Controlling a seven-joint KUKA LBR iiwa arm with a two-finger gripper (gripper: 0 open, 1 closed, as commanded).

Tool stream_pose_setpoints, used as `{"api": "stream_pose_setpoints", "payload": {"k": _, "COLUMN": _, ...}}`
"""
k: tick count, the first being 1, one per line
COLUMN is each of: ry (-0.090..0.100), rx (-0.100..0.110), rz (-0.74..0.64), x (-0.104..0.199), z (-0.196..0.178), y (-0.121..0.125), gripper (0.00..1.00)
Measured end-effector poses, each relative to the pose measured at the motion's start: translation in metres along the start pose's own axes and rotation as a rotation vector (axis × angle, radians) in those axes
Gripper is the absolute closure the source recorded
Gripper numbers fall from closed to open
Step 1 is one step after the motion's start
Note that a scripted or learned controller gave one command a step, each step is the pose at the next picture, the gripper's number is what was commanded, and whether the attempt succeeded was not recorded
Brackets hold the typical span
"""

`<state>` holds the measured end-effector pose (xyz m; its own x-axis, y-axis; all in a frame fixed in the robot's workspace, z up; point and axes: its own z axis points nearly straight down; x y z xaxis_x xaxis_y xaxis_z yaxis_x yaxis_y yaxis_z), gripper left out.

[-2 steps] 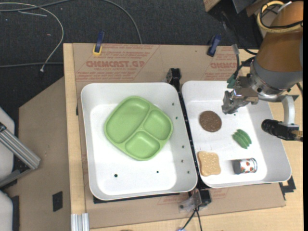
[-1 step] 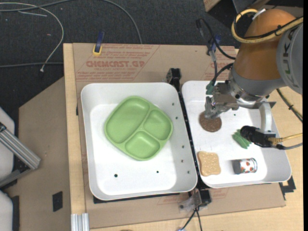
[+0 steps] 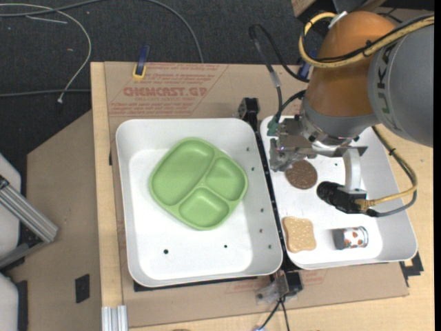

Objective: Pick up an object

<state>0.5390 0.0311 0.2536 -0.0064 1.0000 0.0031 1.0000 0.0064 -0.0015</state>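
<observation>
One "CHEMCAST GP" board point(image 3: 165, 88) behind bins

Left white bin point(image 3: 131, 185): shallow, holds one green divided plate point(image 3: 198, 183) with three compartments, lying flat near its middle. Cardboard sheet point(image 3: 165, 88): beneath both bins, red print along its far edge. Blue clip point(image 3: 142, 58): at that far edge. Grey cables point(image 3: 76, 29): loose on dark floor point(image 3: 207, 12) beyond the sheet.

Arm point(image 3: 372, 67) cut by right edge; covers right bin's point(image 3: 396, 243) far end; small can's point(image 3: 351, 238) label maybe unreadable.
</observation>
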Motion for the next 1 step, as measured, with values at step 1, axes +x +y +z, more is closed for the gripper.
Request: {"api": "stream_pose_setpoints", "payload": {"k": 1, "ry": -0.001, "rx": 0.004, "rz": 0.001, "x": 0.0481, "z": 0.0174, "y": -0.0086, "gripper": 1.00}}
